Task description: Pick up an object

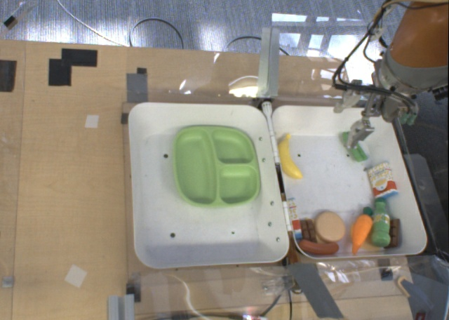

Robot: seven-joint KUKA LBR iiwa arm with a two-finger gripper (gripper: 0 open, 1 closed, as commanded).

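My gripper (360, 133) hangs over the back right part of the right bin (319, 125), below the orange-banded wrist. A small green object (356, 147) sits right at its tip; I cannot tell whether it is gripped or lying on the bin floor. A yellow banana (288, 158) lies by the bin's left wall. Along the front are a round tan bun (330, 227), a brown sausage (318, 247), an orange carrot (360, 231) and a green bottle (380, 226). A red and white packet (381, 178) lies near the right wall.
The left bin (151, 171) holds a green divided plate (215, 165). A metal post (268, 66) stands behind the seam between the bins. Cables loop around the wrist at the upper right. The right bin's middle floor is bare.
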